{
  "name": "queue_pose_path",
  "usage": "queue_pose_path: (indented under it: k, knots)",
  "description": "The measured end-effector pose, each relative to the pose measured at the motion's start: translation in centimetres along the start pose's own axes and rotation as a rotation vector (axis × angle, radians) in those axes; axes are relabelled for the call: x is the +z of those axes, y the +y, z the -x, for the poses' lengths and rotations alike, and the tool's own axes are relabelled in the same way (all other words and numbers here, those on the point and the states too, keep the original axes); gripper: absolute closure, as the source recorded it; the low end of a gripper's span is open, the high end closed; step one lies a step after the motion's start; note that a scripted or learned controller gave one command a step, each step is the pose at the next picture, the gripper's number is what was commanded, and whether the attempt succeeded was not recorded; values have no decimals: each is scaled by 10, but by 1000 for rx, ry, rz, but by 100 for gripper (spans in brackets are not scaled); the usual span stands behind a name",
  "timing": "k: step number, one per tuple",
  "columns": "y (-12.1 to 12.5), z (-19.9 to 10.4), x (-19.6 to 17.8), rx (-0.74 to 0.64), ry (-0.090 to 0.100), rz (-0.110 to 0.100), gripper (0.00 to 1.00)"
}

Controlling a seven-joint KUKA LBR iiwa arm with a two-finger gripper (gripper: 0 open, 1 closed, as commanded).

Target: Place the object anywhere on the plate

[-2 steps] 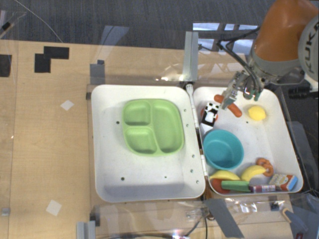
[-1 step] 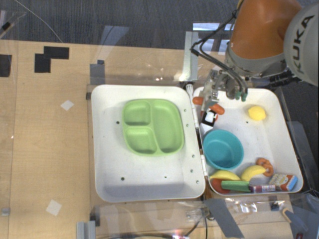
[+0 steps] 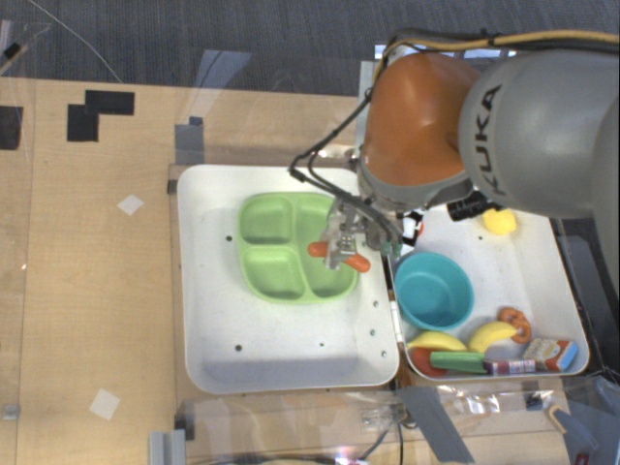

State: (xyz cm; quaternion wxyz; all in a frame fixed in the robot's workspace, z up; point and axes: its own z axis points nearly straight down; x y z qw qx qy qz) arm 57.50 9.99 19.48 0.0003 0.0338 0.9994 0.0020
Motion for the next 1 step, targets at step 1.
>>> queue_pose_path:
  k: [1]
  knots:
    - [-4,2,-3,7,-7,-1,0]
